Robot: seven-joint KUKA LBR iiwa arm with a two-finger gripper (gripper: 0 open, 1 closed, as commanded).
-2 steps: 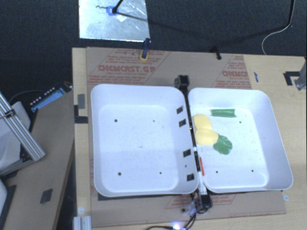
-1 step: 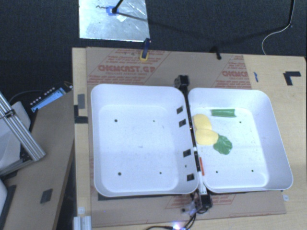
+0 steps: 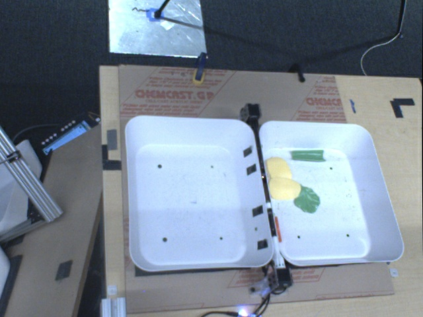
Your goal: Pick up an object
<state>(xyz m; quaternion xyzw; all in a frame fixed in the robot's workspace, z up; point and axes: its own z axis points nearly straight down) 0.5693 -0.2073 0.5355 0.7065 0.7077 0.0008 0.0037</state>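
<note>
The right bin (image 3: 370, 177) holds three things near its left wall. A pale yellow rounded piece (image 3: 278, 168) lies against the wall, and a second yellow piece (image 3: 285, 189) touches it just below. A dark green flat piece (image 3: 308, 199) rests against the lower yellow one on its right. A green stick (image 3: 307, 155) lies flat toward the bin's far side, apart from the others.
The left bin (image 3: 192, 190) stands beside the right one, joined by black clips (image 3: 254, 170) along the shared edge. A cardboard sheet (image 3: 172, 91) lies under both bins. A shiny metal plate (image 3: 155, 18) sits beyond the bench. An aluminium frame (image 3: 26, 183) stands at the left.
</note>
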